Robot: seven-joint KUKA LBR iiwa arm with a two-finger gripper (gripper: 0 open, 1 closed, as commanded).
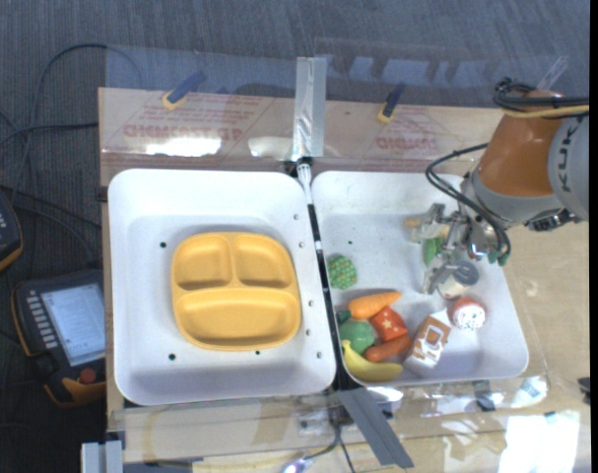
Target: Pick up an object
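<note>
Orange band marks the arm, reaching in from 3 o'clock; the gripper (454, 254) hangs low in the right bin (377, 197), toward its 2 o'clock part. Jaw state: cannot tell, the wrist hardware and cables blur it, and nothing is clearly seen between them.

Nearest candidate is the small red-and-white round toy (467, 313), just at 5 o'clock of the gripper, near but apart. It's roundish, no clear long axis, white face turned up. If you go for it, I'd judge you need to shift slightly toward 5 o'clock, centre over it, then descend straight; a round toy will likely squirt out if caught off-centre.

Other options sit in a cluster at the bin's 6 o'clock:
- carrot (373, 304), long axis running roughly 9 to 3, tip toward 3
- banana (369, 366), curved, lying along the bin's lower wall
- milk carton (430, 343), tilted, long axis about 7 to 1
- green round toy (342, 271) alone near the divider

Cluster items touch each other, so a grab there risks dragging neighbours. Left bin (141, 205) holds a yellow divided plate (235, 289).
</note>
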